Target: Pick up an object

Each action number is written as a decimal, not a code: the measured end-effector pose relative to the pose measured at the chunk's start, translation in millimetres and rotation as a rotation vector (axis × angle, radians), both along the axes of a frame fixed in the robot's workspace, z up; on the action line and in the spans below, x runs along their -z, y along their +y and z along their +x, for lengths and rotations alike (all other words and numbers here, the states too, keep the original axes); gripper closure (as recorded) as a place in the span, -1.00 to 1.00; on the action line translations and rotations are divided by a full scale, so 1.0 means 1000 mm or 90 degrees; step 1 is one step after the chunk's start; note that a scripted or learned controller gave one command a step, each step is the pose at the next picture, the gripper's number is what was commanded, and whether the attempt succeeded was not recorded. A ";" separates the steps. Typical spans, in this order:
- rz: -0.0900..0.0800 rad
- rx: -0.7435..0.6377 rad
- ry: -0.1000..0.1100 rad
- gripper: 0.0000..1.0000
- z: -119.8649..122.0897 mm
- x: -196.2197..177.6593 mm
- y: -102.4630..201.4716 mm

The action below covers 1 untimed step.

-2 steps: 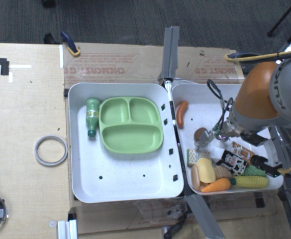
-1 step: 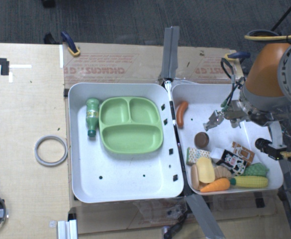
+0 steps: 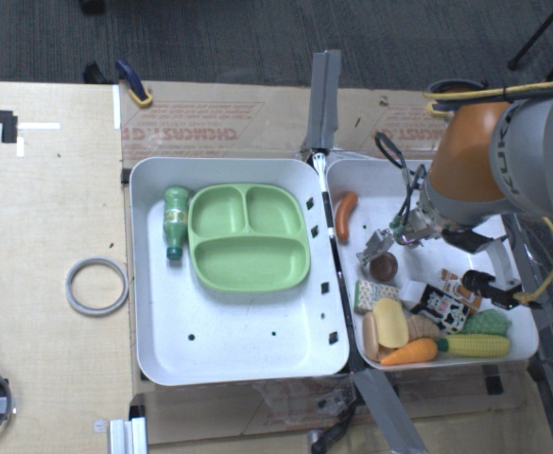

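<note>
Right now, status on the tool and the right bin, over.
Tool low in right bin, above a brown round item. Nothing seen held. Orange sausage left of it; carrot, corn crowded near the front wall.

Right bin (image 3: 352,173): hot dog (image 3: 345,215) lying near left wall, brown round piece (image 3: 383,268) sitting mid-bin. Front end crowding up: carrot (image 3: 409,352), corn (image 3: 475,345), bread slice (image 3: 389,323), black-and-white pack (image 3: 443,305), all touching. Left bin (image 3: 229,362): green divided plate (image 3: 250,235) lying flat, green bottle (image 3: 175,220) lying just beside it.
</note>
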<state>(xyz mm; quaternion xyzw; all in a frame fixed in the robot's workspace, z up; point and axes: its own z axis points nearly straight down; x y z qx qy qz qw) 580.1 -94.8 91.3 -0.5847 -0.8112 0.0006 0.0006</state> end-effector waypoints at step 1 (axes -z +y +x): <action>0.000 0.002 -0.001 1.00 0.000 -0.009 -0.002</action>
